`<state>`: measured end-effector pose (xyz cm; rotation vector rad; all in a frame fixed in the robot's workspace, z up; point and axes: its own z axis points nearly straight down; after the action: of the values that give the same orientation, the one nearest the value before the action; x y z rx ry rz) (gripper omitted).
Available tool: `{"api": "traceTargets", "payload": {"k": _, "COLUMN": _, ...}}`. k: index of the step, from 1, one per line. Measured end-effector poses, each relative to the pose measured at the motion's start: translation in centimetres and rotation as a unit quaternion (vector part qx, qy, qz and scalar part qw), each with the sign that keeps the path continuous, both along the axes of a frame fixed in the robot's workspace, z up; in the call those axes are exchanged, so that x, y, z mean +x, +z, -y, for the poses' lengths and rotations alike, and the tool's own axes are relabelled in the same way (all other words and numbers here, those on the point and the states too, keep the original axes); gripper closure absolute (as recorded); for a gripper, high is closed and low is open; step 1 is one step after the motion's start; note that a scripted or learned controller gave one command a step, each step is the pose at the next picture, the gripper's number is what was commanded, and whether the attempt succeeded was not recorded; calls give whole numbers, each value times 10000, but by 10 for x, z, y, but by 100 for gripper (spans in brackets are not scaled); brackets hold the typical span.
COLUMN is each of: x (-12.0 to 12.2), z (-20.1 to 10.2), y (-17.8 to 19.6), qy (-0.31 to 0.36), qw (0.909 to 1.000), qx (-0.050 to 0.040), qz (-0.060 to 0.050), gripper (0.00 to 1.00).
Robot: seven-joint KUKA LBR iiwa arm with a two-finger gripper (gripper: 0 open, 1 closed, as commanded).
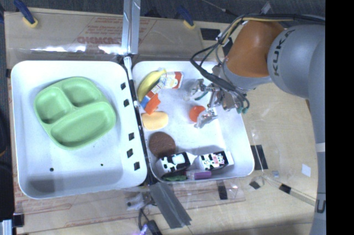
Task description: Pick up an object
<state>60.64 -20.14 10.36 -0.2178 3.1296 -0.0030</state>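
My gripper (200, 102) hangs low over the middle of the right bin (239, 140), with its two metal fingers (206, 117) spread apart, so it is open. A small orange-red object (196, 112) lies on the bin floor just beside the lower finger, partly inside the gap. I cannot tell whether the finger touches it. Nothing is clamped between the fingers.
The right bin also holds a banana (149, 83), a white and red packet (172, 80), an orange piece (152, 102), a yellow lump (155, 119), a brown disc (161, 143) and two cow-patterned blocks (214, 160). A green divided plate (74, 112) lies in the left bin (33, 173).
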Motion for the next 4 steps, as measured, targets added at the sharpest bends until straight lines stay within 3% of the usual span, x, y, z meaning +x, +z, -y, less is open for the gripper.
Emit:
{"api": "traceTargets", "payload": {"k": 1, "x": -22, "z": -105, "y": -11, "qy": -71, "qw": 10000, "qx": 20, "qz": -18, "gripper": 0}}
{"api": "traceTargets", "payload": {"k": 2, "x": 35, "z": 7, "y": 42, "qy": -698, "qw": 9976, "qx": -9, "qz": 19, "gripper": 0}}
{"api": "traceTargets", "payload": {"k": 3, "x": -34, "z": -24, "y": -12, "qy": 159, "qw": 9999, "qx": 13, "qz": -30, "gripper": 0}}
{"api": "traceTargets", "payload": {"k": 4, "x": -32, "z": -26, "y": -1, "qy": 195, "qw": 9998, "qx": 8, "qz": -9, "gripper": 100}}
